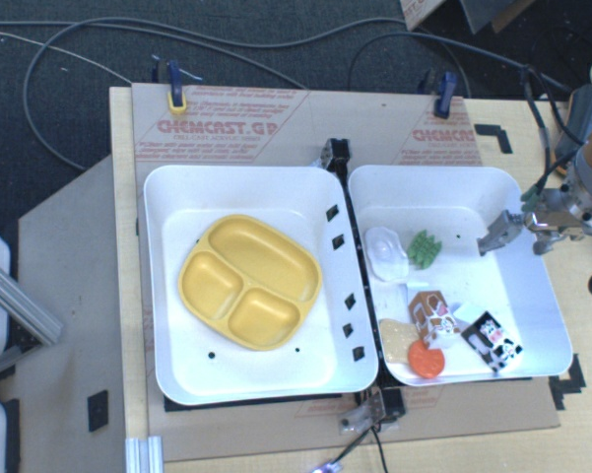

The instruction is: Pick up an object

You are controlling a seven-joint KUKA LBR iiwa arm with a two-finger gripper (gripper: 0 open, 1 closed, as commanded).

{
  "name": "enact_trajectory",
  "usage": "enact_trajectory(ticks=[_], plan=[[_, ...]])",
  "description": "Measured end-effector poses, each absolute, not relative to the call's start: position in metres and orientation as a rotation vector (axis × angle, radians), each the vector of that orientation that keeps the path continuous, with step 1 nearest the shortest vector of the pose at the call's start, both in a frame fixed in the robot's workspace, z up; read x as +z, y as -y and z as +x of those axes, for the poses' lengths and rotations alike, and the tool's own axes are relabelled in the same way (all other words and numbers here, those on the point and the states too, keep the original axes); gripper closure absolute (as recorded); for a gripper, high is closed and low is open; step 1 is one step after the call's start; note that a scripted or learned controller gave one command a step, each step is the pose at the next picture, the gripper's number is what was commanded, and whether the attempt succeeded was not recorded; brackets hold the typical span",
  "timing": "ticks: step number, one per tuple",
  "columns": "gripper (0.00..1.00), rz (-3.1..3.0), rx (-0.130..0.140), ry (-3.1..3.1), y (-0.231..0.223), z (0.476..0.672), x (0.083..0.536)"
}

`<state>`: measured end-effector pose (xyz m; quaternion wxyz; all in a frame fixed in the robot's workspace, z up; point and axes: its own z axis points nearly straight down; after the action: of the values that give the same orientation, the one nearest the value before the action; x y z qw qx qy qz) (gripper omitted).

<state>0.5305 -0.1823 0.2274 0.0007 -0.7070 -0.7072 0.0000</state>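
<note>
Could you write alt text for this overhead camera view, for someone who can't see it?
Two shallow white bins sit side by side: the left bin holds a yellow divided plate, the right bin several small toys, among them a green piece and an orange-red ball. The robot's hand hangs at the right bin's far right edge.

The arm (pixel 583 146) is cut off by the frame's right edge, so little above its wrist shows. At the claw (pixel 517 227), the fingertips blur together. The small brown toy (pixel 430 313) and the black-and-white one (pixel 495 340) are too tiny to identify.
</note>
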Motion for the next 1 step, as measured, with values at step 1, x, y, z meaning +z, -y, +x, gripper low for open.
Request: enact_trajectory(ticks=[1], plan=[[0.00, -2.218, 0.003, 2.216, 0.1840, 0.5273, 0.1652]])
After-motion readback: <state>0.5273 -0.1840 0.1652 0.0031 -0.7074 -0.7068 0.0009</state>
